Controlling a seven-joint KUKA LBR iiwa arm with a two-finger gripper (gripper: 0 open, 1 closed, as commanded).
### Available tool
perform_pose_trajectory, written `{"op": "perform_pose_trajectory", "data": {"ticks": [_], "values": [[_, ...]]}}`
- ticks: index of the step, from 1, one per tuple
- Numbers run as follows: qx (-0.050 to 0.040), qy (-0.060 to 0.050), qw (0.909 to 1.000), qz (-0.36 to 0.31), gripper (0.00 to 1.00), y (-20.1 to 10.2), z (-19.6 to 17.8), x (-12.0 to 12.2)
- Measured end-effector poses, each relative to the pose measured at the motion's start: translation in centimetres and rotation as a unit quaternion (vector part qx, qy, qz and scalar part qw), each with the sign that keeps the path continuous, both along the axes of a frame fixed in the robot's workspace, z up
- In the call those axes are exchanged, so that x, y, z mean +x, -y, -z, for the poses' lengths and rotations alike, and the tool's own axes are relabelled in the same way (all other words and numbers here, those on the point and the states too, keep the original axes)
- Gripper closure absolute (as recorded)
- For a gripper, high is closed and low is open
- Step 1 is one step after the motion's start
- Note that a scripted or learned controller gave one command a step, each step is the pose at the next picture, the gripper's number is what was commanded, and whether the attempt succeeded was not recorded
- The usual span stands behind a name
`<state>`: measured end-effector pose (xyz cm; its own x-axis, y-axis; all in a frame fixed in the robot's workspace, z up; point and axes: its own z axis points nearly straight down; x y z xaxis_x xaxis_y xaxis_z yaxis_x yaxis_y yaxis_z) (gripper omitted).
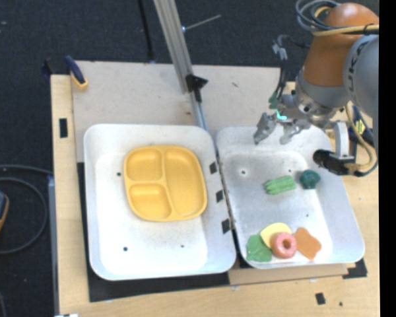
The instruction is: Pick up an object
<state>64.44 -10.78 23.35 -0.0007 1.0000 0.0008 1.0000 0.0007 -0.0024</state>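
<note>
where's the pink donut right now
The pink donut lies in the right bin, at its near edge, wedged between the yellow piece, the green piece and the orange piece.

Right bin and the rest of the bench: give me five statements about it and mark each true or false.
1. A yellow divided plate lies in the left bin. True.
2. The gripper holds the green pickle-shaped toy. False: the toy lies on the floor of the right bin, apart from the gripper, whose fingers are spread with nothing between them.
3. A pink doughnut lies at the near edge of the right bin. True.
4. The dark green lump sits on the yellow plate. False: it is in the right bin, beside the pickle-shaped toy.
5. The plate has three compartments. True.
</note>
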Motion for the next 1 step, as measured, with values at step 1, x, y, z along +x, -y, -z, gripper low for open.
{"op": "perform_pose_trajectory", "data": {"ticks": [1], "values": [[-0.0002, 0.002, 1.0000, 0.000, 0.00, -0.01, -0.21, 0.10]]}}
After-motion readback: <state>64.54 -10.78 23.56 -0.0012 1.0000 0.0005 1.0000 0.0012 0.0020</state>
